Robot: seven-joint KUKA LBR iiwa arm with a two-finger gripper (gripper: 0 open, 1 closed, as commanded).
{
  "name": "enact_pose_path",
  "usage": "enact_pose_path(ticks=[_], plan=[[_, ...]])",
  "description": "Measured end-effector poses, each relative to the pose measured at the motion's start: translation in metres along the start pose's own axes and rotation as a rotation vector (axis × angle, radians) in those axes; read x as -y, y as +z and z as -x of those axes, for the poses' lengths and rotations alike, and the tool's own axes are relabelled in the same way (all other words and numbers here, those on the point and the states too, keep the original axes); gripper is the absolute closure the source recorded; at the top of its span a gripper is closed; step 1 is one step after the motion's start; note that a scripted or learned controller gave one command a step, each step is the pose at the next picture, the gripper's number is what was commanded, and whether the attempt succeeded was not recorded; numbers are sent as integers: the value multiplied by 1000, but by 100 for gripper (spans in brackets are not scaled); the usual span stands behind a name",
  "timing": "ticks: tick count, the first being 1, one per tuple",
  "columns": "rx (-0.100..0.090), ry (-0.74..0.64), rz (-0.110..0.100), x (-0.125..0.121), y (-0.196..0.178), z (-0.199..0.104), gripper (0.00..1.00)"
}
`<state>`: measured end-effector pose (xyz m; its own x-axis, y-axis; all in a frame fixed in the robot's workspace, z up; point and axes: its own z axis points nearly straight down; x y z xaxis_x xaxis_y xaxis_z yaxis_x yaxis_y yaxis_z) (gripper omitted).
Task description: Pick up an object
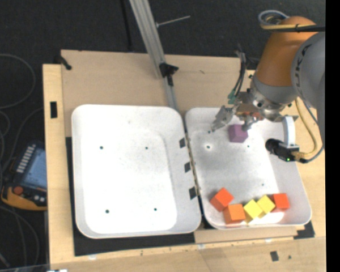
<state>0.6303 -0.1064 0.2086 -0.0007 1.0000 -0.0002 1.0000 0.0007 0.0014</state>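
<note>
Seemingly, the gripper (233, 122) hangs with its jaws spread beside the purple cube (237, 133) at the right bin's (238, 169) far end, so an off-centre close could nudge it aside.

left bin (124, 169) open, right bin (238, 163) middle free, blocks (246, 205) crowd its near edge (purple block (237, 132) far end)

Your tabletop (124, 78) and the two bins

You see the left white bin (85, 169) and the right white bin (292, 177) lying side by side on it, their inner edges touching.
</note>
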Motion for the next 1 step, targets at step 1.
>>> enact_pose_path(ticks=[1], plan=[[1,1,-5,12,43,5,0]])
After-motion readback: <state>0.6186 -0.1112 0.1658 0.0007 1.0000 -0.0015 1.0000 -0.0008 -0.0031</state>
